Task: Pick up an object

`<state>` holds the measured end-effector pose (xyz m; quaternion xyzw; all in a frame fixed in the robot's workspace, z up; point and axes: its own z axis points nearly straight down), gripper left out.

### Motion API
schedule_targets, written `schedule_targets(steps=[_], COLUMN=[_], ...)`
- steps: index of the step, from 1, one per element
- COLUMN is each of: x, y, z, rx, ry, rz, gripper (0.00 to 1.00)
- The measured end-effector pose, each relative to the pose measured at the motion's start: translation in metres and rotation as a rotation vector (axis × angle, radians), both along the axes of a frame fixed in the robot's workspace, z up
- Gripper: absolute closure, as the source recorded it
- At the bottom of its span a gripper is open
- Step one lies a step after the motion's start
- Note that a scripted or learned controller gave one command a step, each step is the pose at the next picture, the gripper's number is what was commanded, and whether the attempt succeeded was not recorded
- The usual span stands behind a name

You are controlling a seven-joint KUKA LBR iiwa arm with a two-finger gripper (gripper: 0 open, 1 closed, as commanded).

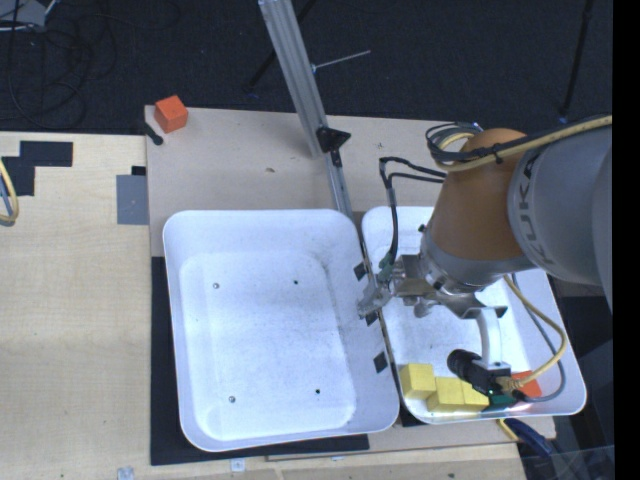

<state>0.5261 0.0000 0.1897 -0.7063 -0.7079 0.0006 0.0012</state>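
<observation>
My gripper (389, 286) hangs over the left part of the right bin (546, 290), close to the wall between the two bins. The bulky grey and orange wrist covers most of it from above. Two yellow blocks (419, 378) (458, 397) lie side by side in the near part of that bin, below and to the right of the gripper and apart from it. A small red-orange piece (529, 389) lies in the near right corner of the same bin. I see nothing held by the gripper.
The left bin (200, 240) stands directly left of the gripper. A slanted aluminium bar (300, 80) runs from the back down to the gap between the bins. An orange cube (171, 113) sits on the bench at the back left.
</observation>
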Motion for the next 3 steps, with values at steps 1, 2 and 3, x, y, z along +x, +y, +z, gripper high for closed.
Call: schedule_targets(steps=[1, 2, 3], x=[0.030, 0.063, -0.030], y=[0.020, -0.021, 0.012], z=[0.036, 0.037, 0.003], rx=[0.000, -0.003, 0.001], ry=[-0.004, -0.002, 0.010], rz=[-0.001, -0.005, -0.004], gripper=[0.00, 0.00, 0.00])
